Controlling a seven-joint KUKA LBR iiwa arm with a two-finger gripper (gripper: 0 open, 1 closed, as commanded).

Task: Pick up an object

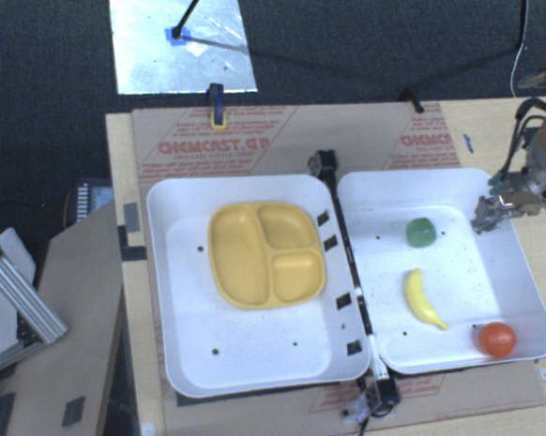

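In the right bin (512, 269) lie three things: a green round fruit (421, 232) toward the back, a yellow banana (423, 298) in the middle, and an orange-red round fruit (496, 339) in the near right corner. My gripper (491, 209) hovers at the right bin's far right rim, to the right of the green fruit and apart from it. Nothing shows between its fingers. The arm comes in from the right edge of the view.
The left bin (179, 276) holds a yellow divided plate (265, 253) with three compartments. A black divider with clips (344, 254) runs between the bins. Cardboard (276, 137) lies under both, and a cable hangs at the upper right.
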